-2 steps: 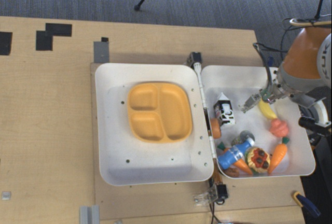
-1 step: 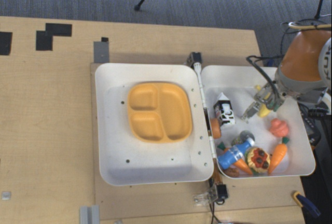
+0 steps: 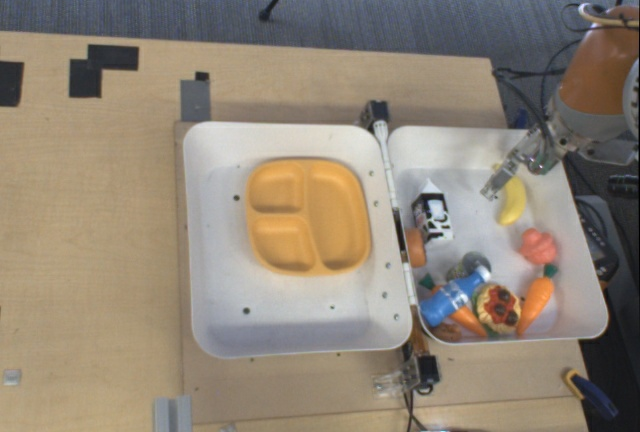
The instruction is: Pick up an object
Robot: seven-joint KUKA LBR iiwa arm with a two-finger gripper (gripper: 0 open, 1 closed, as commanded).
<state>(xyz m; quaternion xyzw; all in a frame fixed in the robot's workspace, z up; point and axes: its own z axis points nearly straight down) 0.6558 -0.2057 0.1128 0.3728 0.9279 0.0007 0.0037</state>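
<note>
The arm (image 3: 600,70) enters from the right, its orange band bulging large at the upper right, above the far right corner of the right bin (image 3: 590,320). Below the band a grey wrist narrows and slants down and leftward over that bin's far right part. At its end the claw (image 3: 497,184) points down-left, its slim grey tip hanging above the bin's upper middle.
</note>
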